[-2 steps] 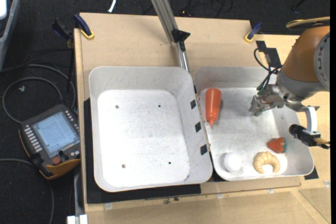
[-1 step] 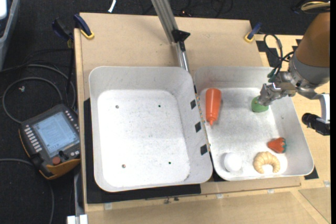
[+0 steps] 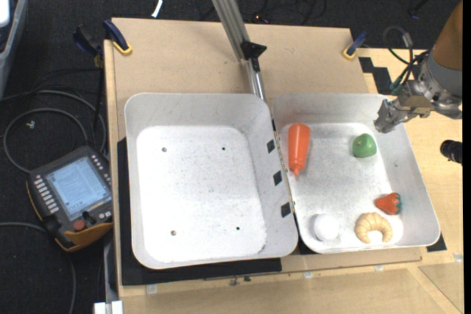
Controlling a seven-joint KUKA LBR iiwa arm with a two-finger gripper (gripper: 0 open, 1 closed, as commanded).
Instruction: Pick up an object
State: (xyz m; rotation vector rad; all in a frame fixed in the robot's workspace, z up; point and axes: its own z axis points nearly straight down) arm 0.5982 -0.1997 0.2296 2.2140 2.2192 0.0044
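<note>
Bench [image 3: 191,59], two bins [image 3: 199,180], dark floor [image 3: 51,26]

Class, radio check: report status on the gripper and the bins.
Gripper at right bin's upper rim, nothing seen held. Green item nearest, just below-left. Path looks clear.

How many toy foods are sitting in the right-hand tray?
5: a carrot by the left wall, green fruit upper right, strawberry, croissant and white ball along the near edge.
</note>
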